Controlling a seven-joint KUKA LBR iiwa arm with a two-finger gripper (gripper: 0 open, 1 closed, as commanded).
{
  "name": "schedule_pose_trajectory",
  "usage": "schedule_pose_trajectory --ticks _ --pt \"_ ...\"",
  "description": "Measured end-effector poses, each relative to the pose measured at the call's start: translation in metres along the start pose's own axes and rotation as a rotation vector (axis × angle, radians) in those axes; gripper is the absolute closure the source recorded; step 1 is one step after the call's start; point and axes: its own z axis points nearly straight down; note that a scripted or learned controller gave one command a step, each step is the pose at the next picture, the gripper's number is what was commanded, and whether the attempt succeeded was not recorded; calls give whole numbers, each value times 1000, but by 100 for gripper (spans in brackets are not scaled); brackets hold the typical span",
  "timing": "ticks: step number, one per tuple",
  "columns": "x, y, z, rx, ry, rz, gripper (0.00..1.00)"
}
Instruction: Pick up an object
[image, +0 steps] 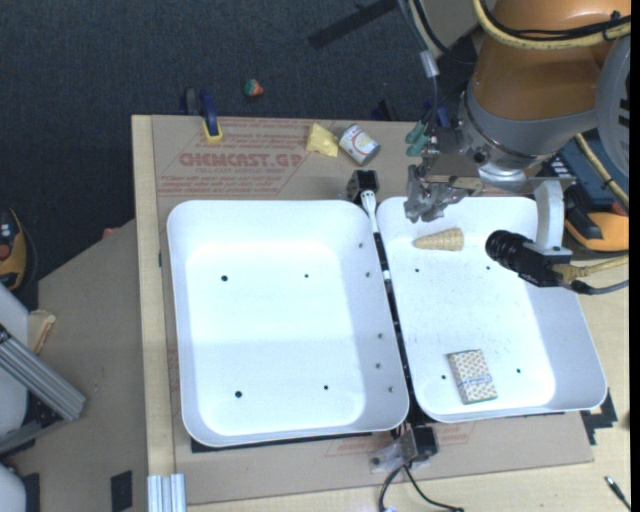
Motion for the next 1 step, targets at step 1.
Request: schedule_pose_trajectory --ticks 1 --pt "34 -39 37 20 1 1 100"
